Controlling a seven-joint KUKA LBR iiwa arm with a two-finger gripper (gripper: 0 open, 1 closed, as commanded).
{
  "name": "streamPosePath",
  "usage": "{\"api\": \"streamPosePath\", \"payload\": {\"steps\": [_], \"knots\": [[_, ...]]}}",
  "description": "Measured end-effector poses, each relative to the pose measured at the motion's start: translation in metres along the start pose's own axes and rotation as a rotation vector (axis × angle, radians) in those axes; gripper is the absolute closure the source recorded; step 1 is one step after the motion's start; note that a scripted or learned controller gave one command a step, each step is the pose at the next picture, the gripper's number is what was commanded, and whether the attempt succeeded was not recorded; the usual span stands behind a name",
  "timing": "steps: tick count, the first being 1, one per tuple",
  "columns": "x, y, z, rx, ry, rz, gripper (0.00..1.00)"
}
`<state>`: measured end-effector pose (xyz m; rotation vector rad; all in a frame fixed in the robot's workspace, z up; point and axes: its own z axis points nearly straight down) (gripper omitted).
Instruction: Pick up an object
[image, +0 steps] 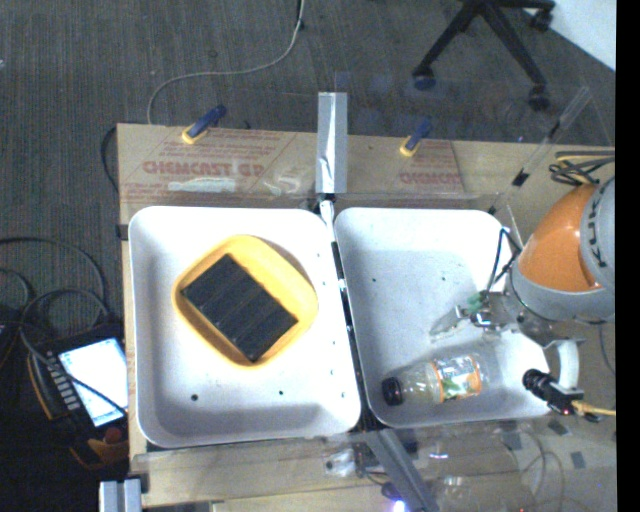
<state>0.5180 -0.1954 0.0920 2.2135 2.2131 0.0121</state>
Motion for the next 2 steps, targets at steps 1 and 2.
{"api": "streamPosePath", "payload": {"steps": [1,2], "knots": [[0.009,-0.027,-0.001,-0.009,-0.008,-0.150,0.00],[-0.010,0.046,0.000,0.003,0.012,0.160,0.00]]}}
